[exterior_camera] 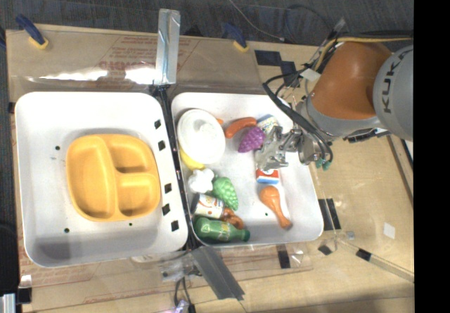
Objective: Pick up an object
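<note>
Progress is looking early: we are hovering the gripper (pixel 271 153) low at 3 o'clock in the right bin (pixel 299 231), but we cannot tell its state. Nothing is looking lifted; the red-and-white packet (pixel 267 177) is lying just beneath, at its 6 o'clock.

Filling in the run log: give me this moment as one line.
arm: over right bin | end effector: low, above red-and-white item beside purple grapes | grasp: none seen | left bin: yellow divided tray
</note>
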